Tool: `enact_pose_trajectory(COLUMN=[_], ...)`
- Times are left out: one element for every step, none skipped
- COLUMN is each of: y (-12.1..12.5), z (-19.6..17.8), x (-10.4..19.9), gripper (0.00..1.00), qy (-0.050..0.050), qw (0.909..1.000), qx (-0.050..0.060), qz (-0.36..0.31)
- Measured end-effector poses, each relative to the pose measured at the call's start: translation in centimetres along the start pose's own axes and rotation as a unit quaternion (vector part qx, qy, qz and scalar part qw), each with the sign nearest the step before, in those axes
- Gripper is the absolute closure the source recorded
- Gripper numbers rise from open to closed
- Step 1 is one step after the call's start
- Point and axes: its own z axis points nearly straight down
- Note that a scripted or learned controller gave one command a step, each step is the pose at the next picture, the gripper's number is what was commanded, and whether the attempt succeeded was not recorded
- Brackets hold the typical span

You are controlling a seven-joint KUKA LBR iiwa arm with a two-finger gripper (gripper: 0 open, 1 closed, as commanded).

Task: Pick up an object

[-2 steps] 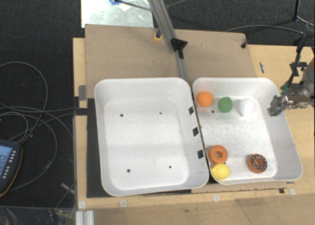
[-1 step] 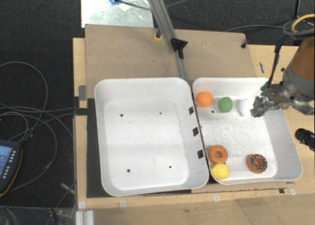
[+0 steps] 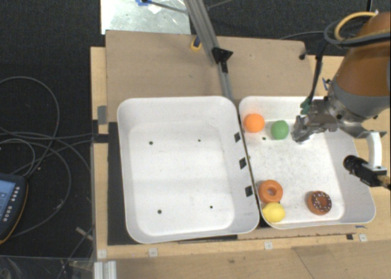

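Nothing lifted yet: end effector (image 3: pixel 300 132) sits low at three o'clock of the green ball (image 3: pixel 280 129), grip state apparently indeterminable.

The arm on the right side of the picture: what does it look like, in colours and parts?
The arm is bulky and rounded, with an orange band above a grey wrist section. A yellow cable loops over its top. Its gripper is small, of grey metal. A white and black piece projects below the wrist.

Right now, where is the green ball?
The green ball lies in the right bin, near its far wall, just right of the orange ball and just left of the gripper.
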Motion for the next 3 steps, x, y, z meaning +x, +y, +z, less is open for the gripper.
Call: enact_pose_trajectory(y=[1.5,3.0,3.9], z=[1.0,2.4,3.6], x=[4.3,9.6,14.5], gripper=[1.0,1.0,1.0], qy=[0.0,0.0,0.0], qw=[1.0,1.0,1.0], qx=[0.001,0.001,0.001], qz=[0.0,0.0,0.0])
